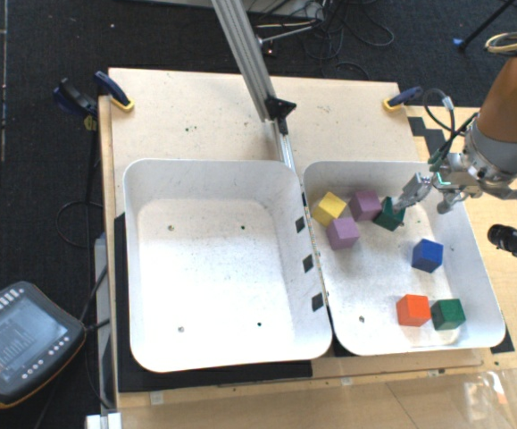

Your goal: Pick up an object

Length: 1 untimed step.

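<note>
- The left bin (212,262) lies at the left of the bench, with nothing in it that bears on the pick; all the candidate objects sit in the right bin (469,239).
- Near the right bin's left wall a yellow cube (330,207) rests, with one purple cube (344,231) just below it and a second purple cube (364,205) just beside it on the right; the three are bunched close, possibly touching.
- Right of that cluster is a dark green block (388,214), tilted, with the gripper (410,197) right at its upper right edge. The block's upper corner appears to meet the fingertips, but I cannot tell whether it is actually between them or merely beside them, nor how far apart they stand.
- Further right and lower, a blue cube (427,255) stands alone, well apart from the rest; near the bin's front edge an orange cube (412,310) and a green cube (448,313) sit side by side, touching or nearly so.
- My judgement: the step in hand is the grasp itself, at the dark green block, with the arm reaching in low over the bin's right rim.
- The next move calls for a firm closure on that block, then a straight lift, checking that it rises with the fingers; its tilt and the neighbouring purple cube make a slip or nudge plausible.
</note>
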{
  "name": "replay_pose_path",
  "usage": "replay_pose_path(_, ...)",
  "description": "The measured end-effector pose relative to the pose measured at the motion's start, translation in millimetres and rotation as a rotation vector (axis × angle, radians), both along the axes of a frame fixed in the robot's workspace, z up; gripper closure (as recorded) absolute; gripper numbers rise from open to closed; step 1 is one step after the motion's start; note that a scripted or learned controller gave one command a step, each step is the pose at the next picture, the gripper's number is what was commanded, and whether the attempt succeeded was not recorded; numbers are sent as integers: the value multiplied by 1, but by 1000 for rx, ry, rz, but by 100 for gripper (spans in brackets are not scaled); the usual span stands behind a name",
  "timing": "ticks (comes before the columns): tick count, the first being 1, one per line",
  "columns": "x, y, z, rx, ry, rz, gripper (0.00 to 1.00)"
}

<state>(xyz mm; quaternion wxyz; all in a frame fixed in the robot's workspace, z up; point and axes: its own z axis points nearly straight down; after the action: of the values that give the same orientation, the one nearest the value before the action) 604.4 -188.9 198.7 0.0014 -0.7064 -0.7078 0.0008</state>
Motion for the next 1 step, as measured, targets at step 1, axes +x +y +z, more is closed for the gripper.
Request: replay_pose_path(1, 0, 0, 2, -1, -2, 1, 0)
